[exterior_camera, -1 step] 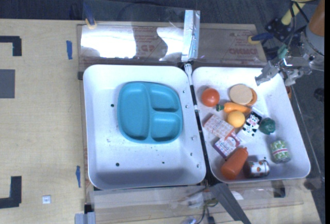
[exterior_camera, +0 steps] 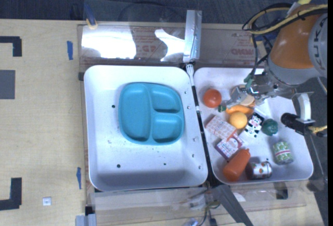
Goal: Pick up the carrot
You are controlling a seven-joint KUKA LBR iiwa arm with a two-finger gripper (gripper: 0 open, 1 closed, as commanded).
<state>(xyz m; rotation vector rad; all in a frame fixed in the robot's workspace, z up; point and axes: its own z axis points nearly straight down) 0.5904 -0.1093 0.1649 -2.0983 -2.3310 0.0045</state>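
Toward the 6 o'clock rim of the right bin (exterior_camera: 307,165) lies the carrot (exterior_camera: 236,163), a stubby orange-red piece tilted with its narrower end toward 7 o'clock, free of any grip. Touching it at 11 o'clock is a small pink-and-white packet (exterior_camera: 229,146), and another like it (exterior_camera: 220,127) sits just beyond. At 3 o'clock of the carrot rests a small dark-and-white toy item (exterior_camera: 259,169), too blurred to name. Further toward 2 o'clock stands a green patterned can (exterior_camera: 282,151), with a dark green ball (exterior_camera: 269,127) above it and a black-and-white die-like piece (exterior_camera: 254,125) beside that. An orange (exterior_camera: 239,120) lies near the bin's middle, and a red tomato (exterior_camera: 212,97) sits at 11 o'clock of it, close to the divider between the bins.

The pincer (exterior_camera: 250,91) hangs over the upper part of the right bin, well apart from the carrot, just above a yellow-orange item (exterior_camera: 240,109) next to the orange; whether its tips are apart or together cannot be told from this angle. The arm (exterior_camera: 299,45), with its orange band, comes in from 2 o'clock.

The left bin (exterior_camera: 101,131) carries a blue divided plate (exterior_camera: 152,112) near its middle. Both bins rest on the wooden counter (exterior_camera: 39,116).
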